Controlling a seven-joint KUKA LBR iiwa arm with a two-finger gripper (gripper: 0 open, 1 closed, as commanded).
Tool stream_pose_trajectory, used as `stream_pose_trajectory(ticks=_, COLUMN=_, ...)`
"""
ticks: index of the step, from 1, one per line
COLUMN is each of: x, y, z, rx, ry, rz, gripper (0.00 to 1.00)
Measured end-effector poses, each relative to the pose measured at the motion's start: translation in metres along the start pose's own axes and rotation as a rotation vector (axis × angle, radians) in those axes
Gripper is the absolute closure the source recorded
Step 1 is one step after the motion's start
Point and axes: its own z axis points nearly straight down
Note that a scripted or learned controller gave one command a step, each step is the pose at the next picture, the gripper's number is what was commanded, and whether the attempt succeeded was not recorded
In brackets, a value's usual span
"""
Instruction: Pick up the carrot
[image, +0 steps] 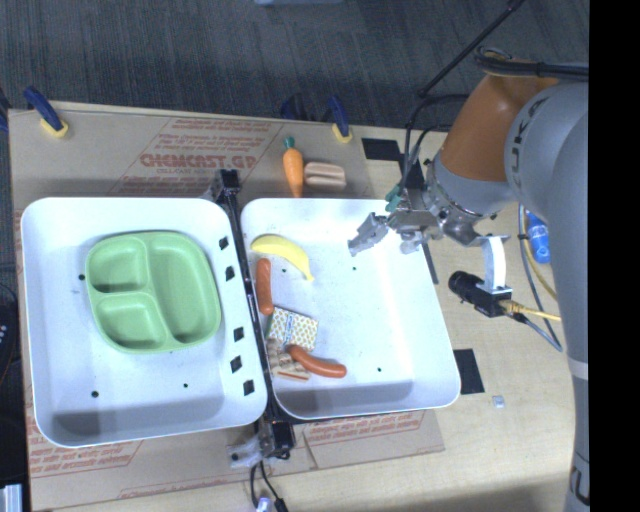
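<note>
Oddly, the carrot (292, 170) lies on the counter (180, 150) just above the right bin (425, 330), upper centre, outside it; whether the fingers (366, 236) are open I cannot tell.

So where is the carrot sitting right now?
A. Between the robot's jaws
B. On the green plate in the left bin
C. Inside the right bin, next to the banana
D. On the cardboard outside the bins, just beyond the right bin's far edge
D: the carrot lies on the cardboard past the right bin, beside a hot dog bun.
</note>
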Motion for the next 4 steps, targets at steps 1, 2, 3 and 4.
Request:
stream_pose_trajectory(ticks=1, x=0.035, y=-0.018, z=0.134, rx=0.000, ry=0.000, rz=0.002, gripper=0.00)
stream_pose_trajectory(ticks=2, x=0.133, y=-0.001, z=0.033, rx=-0.002, ry=0.001, rz=0.007, gripper=0.00)
stream_pose_trajectory(ticks=3, x=0.067, y=-0.022, z=0.125, rx=0.003, ry=0.001, rz=0.441, gripper=0.00)
stream_pose_trajectory(ticks=4, x=0.068, y=-0.022, z=0.114, rx=0.006, ry=0.003, rz=0.436, gripper=1.00)
